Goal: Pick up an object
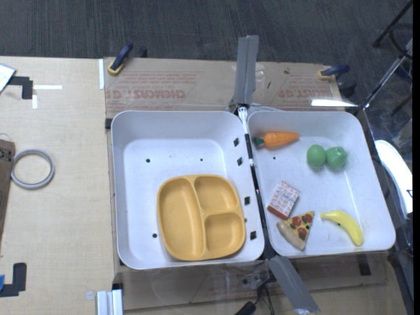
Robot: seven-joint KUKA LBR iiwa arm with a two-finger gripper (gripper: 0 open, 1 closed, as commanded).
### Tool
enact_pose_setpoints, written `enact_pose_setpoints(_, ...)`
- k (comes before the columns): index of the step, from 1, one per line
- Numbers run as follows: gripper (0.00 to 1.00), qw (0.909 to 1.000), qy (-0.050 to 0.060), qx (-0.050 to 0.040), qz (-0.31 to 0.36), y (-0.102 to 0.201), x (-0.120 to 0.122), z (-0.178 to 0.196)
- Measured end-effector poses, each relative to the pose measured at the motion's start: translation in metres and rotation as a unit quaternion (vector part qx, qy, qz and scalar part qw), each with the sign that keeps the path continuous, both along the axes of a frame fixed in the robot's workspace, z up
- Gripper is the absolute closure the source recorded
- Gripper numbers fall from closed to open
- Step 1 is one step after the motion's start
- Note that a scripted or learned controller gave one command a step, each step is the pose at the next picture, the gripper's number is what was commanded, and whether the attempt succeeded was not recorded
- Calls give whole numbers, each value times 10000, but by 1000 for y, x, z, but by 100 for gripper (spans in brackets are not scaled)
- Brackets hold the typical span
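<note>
Where the hand stood I could not tell, and the pizza (296, 229), touching the cracker box (283, 199) at lower right, risked a double or slipped grasp.

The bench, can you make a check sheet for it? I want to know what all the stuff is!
Surface: wooden bench with cardboard under two white bins, left bin and right bin, side by side.
Job's things: in the right bin, a carrot, two green balls touching, a small red and white packet, a pizza slice and a banana. In the left bin, a yellow divided plate.
Clutter: tape roll on the bench, left.
Grippers: nothing seen.
Cables: one dark cable at the bottom edge.
Surroundings: dark carpet behind; blue clamps on the cardboard.
</note>
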State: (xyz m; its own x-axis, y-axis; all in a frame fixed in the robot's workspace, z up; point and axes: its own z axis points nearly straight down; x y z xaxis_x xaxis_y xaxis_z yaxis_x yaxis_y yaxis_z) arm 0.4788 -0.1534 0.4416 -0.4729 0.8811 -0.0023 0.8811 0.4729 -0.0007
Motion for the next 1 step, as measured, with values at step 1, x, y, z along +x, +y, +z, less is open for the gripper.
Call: enact_pose_setpoints(1, 100, 9919, -1, 1, 1270, 8, 1, 0)
